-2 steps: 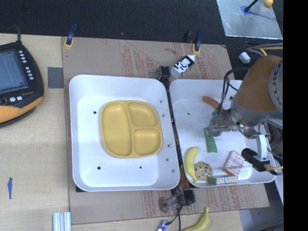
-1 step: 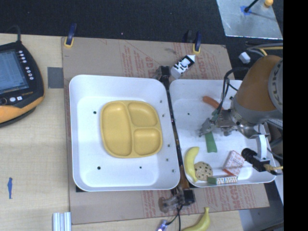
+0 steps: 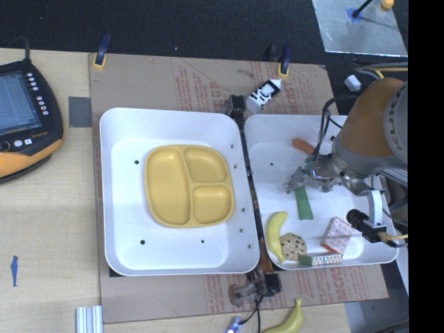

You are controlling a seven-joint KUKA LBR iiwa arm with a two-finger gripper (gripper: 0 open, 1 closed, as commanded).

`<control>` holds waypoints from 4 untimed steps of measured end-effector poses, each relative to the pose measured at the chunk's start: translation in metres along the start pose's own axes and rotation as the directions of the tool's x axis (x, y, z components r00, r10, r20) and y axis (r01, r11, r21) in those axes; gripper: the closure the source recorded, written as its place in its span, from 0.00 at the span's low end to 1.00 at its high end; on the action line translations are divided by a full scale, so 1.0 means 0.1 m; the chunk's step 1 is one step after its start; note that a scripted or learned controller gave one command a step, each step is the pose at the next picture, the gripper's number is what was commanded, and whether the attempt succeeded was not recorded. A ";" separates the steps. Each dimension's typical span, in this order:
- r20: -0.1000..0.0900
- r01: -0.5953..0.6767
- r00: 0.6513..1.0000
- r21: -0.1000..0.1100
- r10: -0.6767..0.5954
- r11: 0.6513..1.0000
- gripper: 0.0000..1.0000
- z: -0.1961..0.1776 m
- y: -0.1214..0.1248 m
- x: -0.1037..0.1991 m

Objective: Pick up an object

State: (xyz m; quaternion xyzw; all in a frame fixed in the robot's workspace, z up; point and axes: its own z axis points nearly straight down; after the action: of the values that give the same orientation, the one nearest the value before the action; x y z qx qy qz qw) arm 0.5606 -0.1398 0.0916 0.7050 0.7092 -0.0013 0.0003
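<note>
My gripper (image 3: 309,177) hangs low in the right bin (image 3: 267,141), near its middle, under the grey arm with the orange band (image 3: 368,127). Just below it a green block (image 3: 304,205) lies on the bin floor, its upper end close under the gripper. An orange stick (image 3: 302,146) lies a little beyond the gripper. Along the near side of this bin lie a yellow banana (image 3: 275,231), a round cookie (image 3: 292,245), a red and white packet (image 3: 338,235) and a thin striped bar (image 3: 326,259). I see nothing held in the gripper.
The left bin (image 3: 118,186) holds a yellow divided plate (image 3: 189,184). A control pendant (image 3: 24,120) rests on the bench at the far left. A black and white object (image 3: 264,94) lies behind the bins, and a second banana (image 3: 290,319) in front.
</note>
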 end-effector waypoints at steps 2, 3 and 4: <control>0.000 0.002 1.000 -0.007 -0.002 1.000 1.00 -0.04 0.44 0.42; 0.000 0.001 1.000 -0.005 -0.001 1.000 0.00 -0.03 0.43 0.42; 0.001 -0.005 1.000 -0.003 0.005 1.000 0.00 -0.03 0.06 -0.36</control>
State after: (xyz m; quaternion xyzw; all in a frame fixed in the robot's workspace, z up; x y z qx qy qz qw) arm 0.5667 -0.1753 0.0945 0.7067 0.7075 -0.0006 0.0019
